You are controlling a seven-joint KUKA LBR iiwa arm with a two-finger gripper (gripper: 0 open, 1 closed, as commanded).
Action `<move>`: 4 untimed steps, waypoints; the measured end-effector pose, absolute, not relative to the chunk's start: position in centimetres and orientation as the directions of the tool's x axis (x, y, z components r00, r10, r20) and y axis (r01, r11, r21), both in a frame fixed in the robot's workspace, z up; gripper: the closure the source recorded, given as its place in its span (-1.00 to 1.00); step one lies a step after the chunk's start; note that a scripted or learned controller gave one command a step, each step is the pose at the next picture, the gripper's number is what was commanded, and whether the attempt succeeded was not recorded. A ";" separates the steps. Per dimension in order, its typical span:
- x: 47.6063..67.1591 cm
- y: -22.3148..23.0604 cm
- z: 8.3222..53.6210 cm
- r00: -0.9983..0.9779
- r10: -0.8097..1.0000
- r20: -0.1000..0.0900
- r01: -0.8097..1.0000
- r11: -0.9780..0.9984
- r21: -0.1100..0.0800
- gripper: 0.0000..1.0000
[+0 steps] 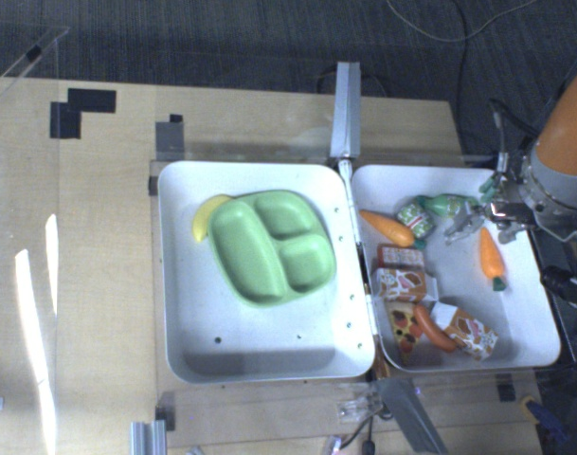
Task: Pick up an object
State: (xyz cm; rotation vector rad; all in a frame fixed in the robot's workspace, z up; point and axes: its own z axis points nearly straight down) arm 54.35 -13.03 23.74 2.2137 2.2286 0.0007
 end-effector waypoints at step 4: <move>61.8 -19.4 9.4 -0.085 0.996 0.004 0.996 0.085 0.019 -1.00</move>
